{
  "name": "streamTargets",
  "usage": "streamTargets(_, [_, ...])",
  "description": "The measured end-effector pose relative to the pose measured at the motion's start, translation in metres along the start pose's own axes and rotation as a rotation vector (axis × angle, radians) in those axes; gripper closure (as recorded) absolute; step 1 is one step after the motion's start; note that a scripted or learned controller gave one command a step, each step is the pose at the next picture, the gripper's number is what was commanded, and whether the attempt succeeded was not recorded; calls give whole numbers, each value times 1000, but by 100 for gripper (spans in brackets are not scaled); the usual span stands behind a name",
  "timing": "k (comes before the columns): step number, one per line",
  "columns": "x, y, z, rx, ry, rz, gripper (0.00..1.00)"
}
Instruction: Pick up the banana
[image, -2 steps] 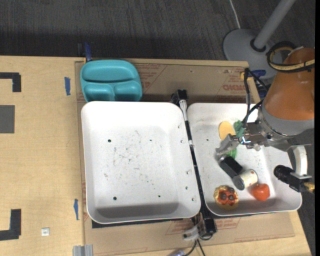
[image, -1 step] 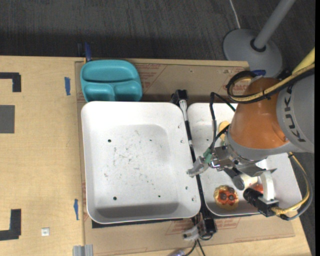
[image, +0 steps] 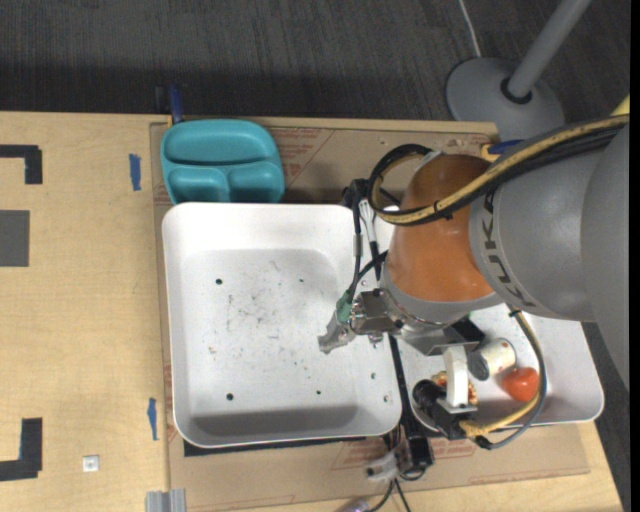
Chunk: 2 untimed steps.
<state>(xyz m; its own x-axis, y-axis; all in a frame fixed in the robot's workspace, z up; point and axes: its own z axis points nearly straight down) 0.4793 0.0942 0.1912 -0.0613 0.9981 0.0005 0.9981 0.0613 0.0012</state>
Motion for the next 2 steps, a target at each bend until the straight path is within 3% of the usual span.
streamTargets(1, [49, 3, 105, 0, 1, -157, 0])
streamTargets(2, [120, 46, 105, -4, 2, -163, 0])
